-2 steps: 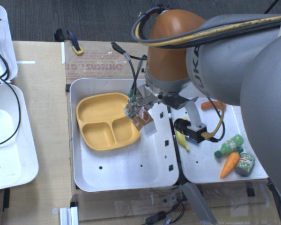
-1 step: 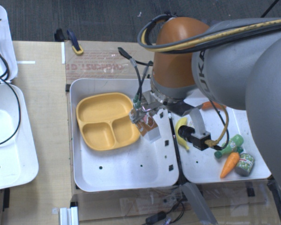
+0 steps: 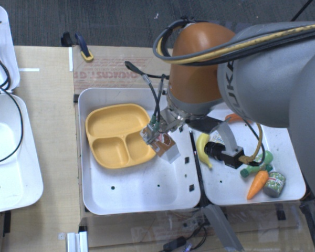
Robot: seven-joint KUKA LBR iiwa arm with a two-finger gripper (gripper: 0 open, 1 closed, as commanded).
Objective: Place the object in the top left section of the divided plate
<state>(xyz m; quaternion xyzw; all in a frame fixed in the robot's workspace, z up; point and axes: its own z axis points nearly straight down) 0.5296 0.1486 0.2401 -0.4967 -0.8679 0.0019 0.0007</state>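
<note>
While the grey arm is reaching in from the frame's right, its two-finger gripper is hanging at the yellow divided plastic plate's right rim, mid-frame. Small brown-and-white block is sitting just beneath the jaws, touching them; cannot tell whether clenched.

We take this for a robotics lab. The bench is plain pale board with taped edges, standing on dark carpet. Two shallow white bins sit side by side on it, the left bin and the right bin, with loose cables trailing past the bench's near edge. A large grey arm with an orange band and bundled hoses reaches over them. The toy food in the right bin is plainly test material.
</note>
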